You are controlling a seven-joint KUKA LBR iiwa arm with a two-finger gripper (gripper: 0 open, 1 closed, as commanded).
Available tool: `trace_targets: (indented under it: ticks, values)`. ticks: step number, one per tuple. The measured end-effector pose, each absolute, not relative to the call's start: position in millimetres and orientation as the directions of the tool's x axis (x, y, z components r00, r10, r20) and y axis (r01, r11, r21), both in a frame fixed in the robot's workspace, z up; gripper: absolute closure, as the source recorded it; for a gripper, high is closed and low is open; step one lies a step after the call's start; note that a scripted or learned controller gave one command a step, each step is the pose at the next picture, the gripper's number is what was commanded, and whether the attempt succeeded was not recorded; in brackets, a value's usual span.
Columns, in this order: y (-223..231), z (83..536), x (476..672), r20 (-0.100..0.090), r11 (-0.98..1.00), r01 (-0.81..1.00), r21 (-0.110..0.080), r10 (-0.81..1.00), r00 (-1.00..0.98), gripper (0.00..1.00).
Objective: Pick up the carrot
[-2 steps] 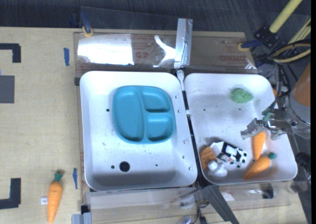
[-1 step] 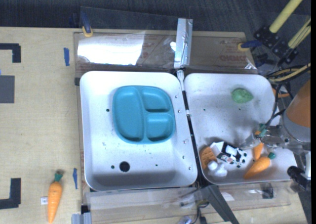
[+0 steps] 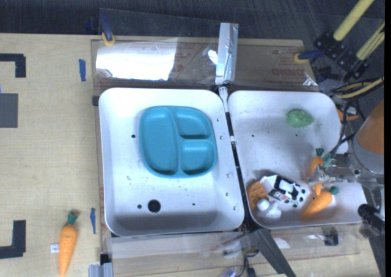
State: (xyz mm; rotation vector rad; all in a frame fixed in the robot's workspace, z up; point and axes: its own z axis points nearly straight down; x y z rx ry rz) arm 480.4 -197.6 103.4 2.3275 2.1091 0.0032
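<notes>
An orange carrot [image 3: 317, 203] with a green top lies near the front right corner of the right bin [image 3: 269, 117]. My gripper [image 3: 325, 167] reaches in from the right edge, just above and behind that carrot. A small orange piece [image 3: 315, 165] with a green tip sits right against the gripper's left end. I cannot tell whether it is held. A second carrot [image 3: 66, 243] lies outside the bins, on the wooden bench at the front left.
In the right bin a black-and-white cow toy [image 3: 285, 193] and an orange waffle-like piece [image 3: 256, 191] lie just left of the carrot, and a green lump [image 3: 299, 118] sits at the back. The left bin [image 3: 116, 166] holds a blue divided plate [image 3: 178, 140].
</notes>
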Motion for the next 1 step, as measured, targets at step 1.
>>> trace_targets:
  ticks: [1]
  values:
    - [-95.6, 212.4, 482.0, 0.002, -0.033, 0.999, 0.006, 0.999, 0.033, 1.00]
